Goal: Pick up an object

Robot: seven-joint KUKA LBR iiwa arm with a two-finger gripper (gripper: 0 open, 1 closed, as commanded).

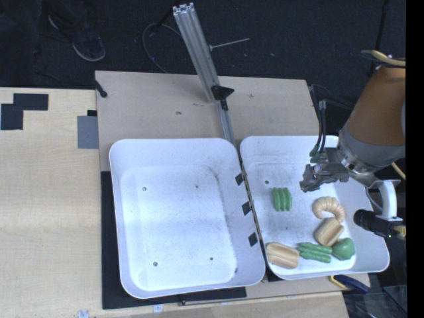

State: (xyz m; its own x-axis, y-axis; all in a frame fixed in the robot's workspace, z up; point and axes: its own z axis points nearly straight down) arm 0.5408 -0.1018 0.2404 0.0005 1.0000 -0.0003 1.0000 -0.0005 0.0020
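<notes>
Crowding right bin: green toy, croissant, bread roll.

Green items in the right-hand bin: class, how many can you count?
3. A ridged green piece lies mid-bin; a long green vegetable and a rounder green one lie near the front edge. None look hidden.

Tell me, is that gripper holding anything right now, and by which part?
Nothing shows between its fingers. The gripper hangs over the right bin, above and apart from the croissant and green toy.
</notes>
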